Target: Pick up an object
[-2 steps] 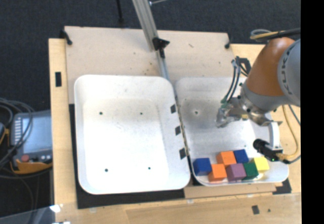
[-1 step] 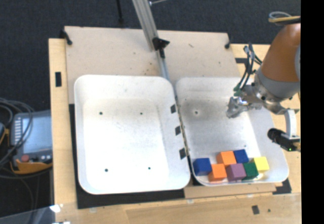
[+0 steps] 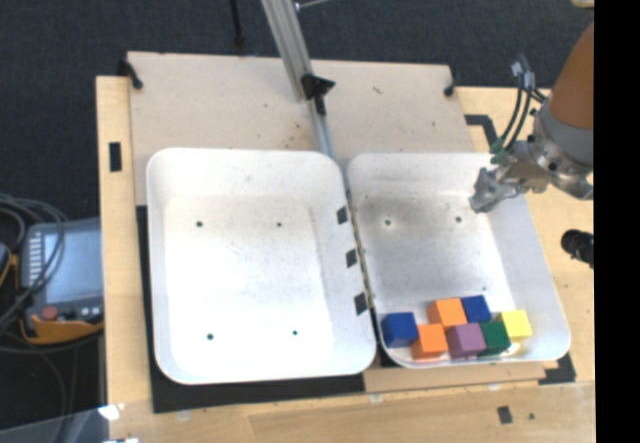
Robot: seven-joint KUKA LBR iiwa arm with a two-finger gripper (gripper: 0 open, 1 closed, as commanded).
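1. Grey two-finger gripper [image 3: 486,193] hangs over the right shallow white plastic bin [image 3: 420,231], near its 1 o'clock corner. Whether the claw is released or clenched: cannot tell at this resolution. Nothing visibly held.
2. Candidates are small coloured cubes packed at the bin's 5 o'clock corner: dark blue cube [image 3: 399,328], two orange cubes [image 3: 449,311] and [image 3: 431,339], second blue cube [image 3: 476,307], purple cube [image 3: 466,338], green cube [image 3: 495,334], yellow cube [image 3: 516,323]. Well apart from the gripper, toward 6 o'clock of it.
3. Judgement: step in hand is the approach. Best target is the dark blue cube; it sits at the cluster's 9 o'clock end with free space on that side. Descend with fingers straddling its free faces.
4. Hazards: cubes touch or nearly touch, so fingers may wedge between neighbours; the bin wall lies just beside the lower row.
5. Surroundings: left white bin [image 3: 250,261], slanted aluminium post [image 3: 285,16] at 12 o'clock, control pendant [image 3: 60,276] at 9 o'clock.
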